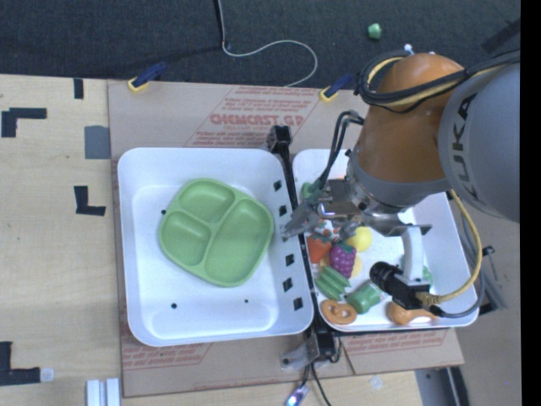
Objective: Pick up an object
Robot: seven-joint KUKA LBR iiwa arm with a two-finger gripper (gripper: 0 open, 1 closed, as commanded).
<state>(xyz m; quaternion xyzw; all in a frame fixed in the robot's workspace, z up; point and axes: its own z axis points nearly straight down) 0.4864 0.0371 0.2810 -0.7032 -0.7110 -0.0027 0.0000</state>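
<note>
The right bin (463,252) holds a heap of small toy foods: purple grapes (342,258), a yellow piece (362,240), an orange-red piece (318,249), green pieces (364,297), and a brown ring-shaped pastry (340,313). My gripper (325,220) hangs low over the left part of that bin, just above the heap, under the bulky orange and grey wrist. The wrist hides much of the bin behind it. Nothing can be made out between the gripper's fingers.
The left bin (144,269) carries a green divided plate (216,231) lying flat in its middle. A black divider strip (287,227) runs between the two bins. An orange toy piece (410,315) lies at the right bin's front edge.
</note>
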